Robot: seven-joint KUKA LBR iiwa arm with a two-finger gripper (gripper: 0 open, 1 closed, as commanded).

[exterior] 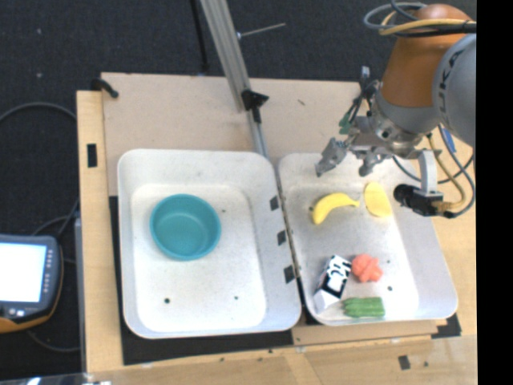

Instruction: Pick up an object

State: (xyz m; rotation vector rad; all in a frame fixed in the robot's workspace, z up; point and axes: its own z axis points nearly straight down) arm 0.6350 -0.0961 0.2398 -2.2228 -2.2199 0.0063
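Observation:
My gripper [349, 160] hangs over the back of the right bin [425, 271], its two fingers spread apart with nothing between them. Just below it lies a yellow banana [333, 207], and to the banana's right a yellow lemon-like piece [377, 200]. Toward the bin's front sit an orange-red lumpy fruit [367, 268], a black and white box [334, 277] and a green vegetable [364, 307]. The left bin [144, 295] holds a teal bowl [186, 226].
A slanted aluminium post [232, 58] rises from behind the bins, ending at a black clamp near their shared edge. A black device [417, 198] on cables hangs at the right bin's right side. A screen unit [28, 279] sits off the bench at left.

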